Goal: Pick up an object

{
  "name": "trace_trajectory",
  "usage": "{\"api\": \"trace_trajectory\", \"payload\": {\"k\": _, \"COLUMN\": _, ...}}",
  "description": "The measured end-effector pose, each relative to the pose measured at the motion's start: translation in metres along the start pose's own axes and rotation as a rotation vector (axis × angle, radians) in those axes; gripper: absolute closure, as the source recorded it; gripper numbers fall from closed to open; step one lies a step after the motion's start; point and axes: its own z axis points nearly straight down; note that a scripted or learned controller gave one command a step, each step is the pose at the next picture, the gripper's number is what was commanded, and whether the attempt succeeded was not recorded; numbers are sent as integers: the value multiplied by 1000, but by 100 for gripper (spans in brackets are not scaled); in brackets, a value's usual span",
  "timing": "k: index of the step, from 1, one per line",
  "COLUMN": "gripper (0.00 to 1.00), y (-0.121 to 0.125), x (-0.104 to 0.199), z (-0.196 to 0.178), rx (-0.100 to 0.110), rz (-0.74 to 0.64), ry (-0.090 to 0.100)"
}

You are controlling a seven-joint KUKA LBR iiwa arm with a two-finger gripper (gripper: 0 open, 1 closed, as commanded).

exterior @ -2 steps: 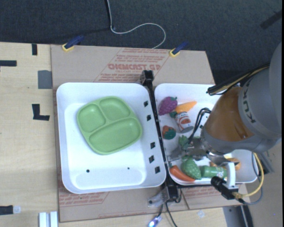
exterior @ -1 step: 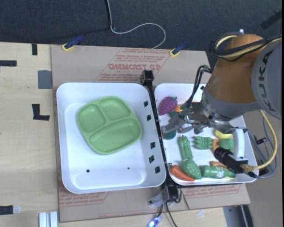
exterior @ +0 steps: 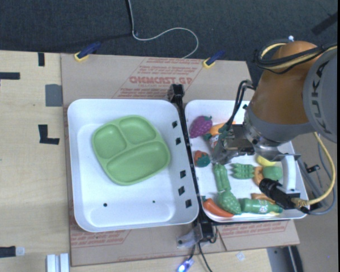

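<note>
Toys [exterior: 221,177] lie unlifted in your right bin [exterior: 199,181]; the end effector [exterior: 225,146] hovers above, grip state impossible to tell.

We see a pale green divided plate [exterior: 131,149] in the white left bin [exterior: 82,169]. In the white right bin [exterior: 207,105] lie a purple grape bunch [exterior: 200,126], a green pod [exterior: 221,178] and an orange carrot [exterior: 217,208]. The cardboard sheet [exterior: 147,78] beneath is tan with red lettering, and the arm's band [exterior: 283,89] is orange.
</note>
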Motion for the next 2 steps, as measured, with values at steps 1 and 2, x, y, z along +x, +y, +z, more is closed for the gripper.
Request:
{"api": "trace_trajectory", "payload": {"k": 1, "gripper": 100, "y": 1, "x": 113, "z": -126, "rx": -16, "rz": -13, "ry": 6}}
{"api": "trace_trajectory", "payload": {"k": 2, "gripper": 100, "y": -2, "x": 91, "z": -14, "rx": 10, "rz": 4, "ry": -3}}
